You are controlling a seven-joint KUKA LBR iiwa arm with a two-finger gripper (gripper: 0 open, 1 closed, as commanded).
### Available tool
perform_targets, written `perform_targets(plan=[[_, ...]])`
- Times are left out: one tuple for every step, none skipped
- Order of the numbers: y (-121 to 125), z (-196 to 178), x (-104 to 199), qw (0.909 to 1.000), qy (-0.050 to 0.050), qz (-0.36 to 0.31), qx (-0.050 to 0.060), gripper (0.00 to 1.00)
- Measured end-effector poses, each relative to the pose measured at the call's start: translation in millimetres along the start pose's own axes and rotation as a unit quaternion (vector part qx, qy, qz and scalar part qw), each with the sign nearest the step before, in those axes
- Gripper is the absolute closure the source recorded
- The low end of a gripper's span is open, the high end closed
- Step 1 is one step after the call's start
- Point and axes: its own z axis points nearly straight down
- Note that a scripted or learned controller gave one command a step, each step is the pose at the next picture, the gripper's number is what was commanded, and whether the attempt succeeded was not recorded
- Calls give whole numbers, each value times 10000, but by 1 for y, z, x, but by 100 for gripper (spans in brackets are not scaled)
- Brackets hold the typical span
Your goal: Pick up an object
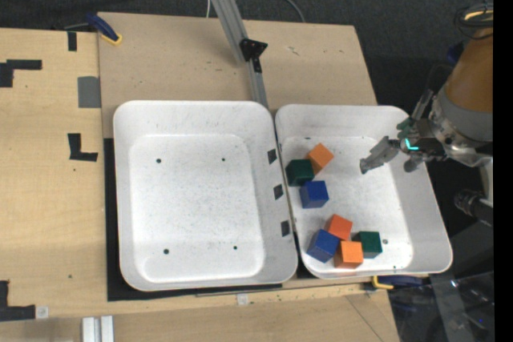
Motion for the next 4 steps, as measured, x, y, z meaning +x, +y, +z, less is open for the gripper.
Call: perform_targets(plan=[[7,49,-3,10000,-1,4,26,0],[9,98,6,10000,4,2,28,0],[9,139,7,10000,-1,12,3,0],[10,126,7,10000,1,2,-6,100]])
